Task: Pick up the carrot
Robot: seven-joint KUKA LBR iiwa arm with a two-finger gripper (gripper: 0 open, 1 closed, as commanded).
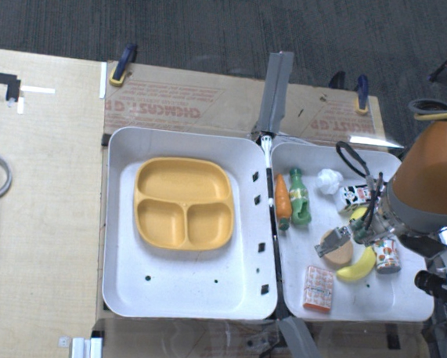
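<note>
The carrot (283,200) is orange and lies lengthwise along the left wall of the right bin (400,309), touching a green bottle (299,197) on its right. My gripper (367,217) hangs over the middle-right of that bin, above a cluster of items and well to the right of the carrot. The grey wrist with its orange band (441,164) hides part of the bin's right side. Nothing shows as held.
Under and around the gripper lie a banana (357,266), a brown wedge (335,245), a small can (387,256), a white crumpled piece (330,179) and a small carton (354,196). A pink packet (318,289) lies near the front. A yellow divided plate (183,203) sits in the left bin (119,282).
</note>
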